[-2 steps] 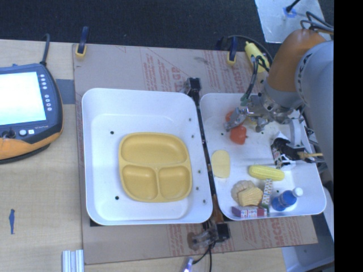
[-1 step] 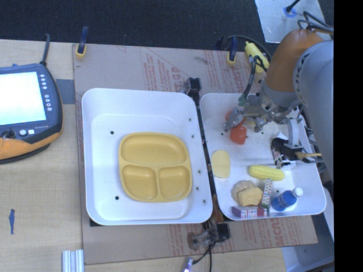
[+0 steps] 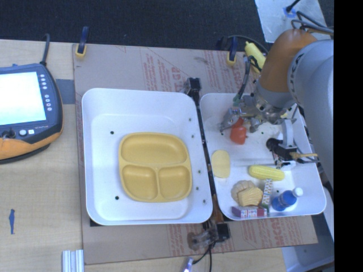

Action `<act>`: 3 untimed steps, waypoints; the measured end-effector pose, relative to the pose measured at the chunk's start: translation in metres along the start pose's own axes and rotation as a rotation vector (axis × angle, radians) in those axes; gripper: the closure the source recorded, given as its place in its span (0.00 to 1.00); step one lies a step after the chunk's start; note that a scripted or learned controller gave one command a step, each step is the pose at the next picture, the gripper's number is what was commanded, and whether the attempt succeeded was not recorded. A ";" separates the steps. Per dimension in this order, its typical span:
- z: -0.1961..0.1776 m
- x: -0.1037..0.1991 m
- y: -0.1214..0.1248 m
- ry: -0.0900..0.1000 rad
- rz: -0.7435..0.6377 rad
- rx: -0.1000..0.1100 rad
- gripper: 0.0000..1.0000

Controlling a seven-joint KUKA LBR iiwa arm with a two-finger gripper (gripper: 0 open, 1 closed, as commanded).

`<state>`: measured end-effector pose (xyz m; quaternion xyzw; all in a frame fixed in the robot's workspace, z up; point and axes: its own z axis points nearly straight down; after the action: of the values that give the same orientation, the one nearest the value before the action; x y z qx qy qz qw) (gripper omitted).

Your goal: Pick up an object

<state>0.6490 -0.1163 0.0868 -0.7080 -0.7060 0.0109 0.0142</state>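
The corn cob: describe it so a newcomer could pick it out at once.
Start at the right bin, the one the arm reaches into. Go to its lower half, where the small items cluster. The corn cob lies on its side there, above the blue bottle and right of the pale yellow oval piece; it alone is long, bright yellow and ridged.

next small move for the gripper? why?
Probably a short straight descent, then close. The gripper hangs over the right bin, right above the red toy pepper, which lies apart from the corn cob and the pale yellow piece, so nothing crowds it. Whether the fingers already reach it is unclear.
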 end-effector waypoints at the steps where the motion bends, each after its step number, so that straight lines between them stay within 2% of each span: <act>1: -0.005 0.005 0.006 -0.004 -0.005 -0.028 0.00; 2: -0.006 -0.025 0.007 -0.005 -0.005 -0.035 0.00; 3: -0.006 -0.019 0.007 -0.004 -0.005 -0.033 0.00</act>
<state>0.6562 -0.1350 0.0922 -0.7063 -0.7079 0.0006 0.0014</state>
